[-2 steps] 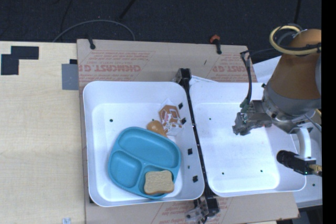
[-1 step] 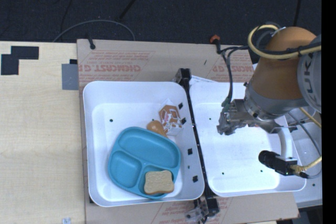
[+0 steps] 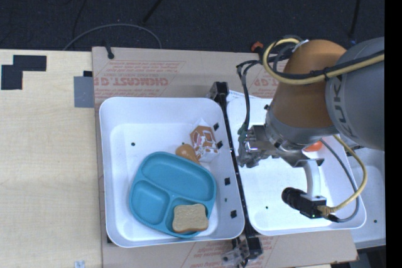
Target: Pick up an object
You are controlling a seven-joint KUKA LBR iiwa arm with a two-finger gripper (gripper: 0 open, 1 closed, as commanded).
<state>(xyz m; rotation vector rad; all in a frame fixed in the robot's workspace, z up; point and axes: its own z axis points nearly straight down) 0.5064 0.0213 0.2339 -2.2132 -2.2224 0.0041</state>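
Hung over the right bin (image 3: pixel 276 223) with end effector (image 3: pixel 254 149) grip unreadable, and risked grasping nothing, being apart from the blue tray (image 3: pixel 163 188).

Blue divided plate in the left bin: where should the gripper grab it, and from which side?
Best bet is the blue plate's raised rim along its upper left edge, coming straight down. That stretch is bare and stands off the bin wall, while the bread slice covers the lower right compartment and the wrapped snack crowds the upper right corner. One finger inside the rim, one outside.
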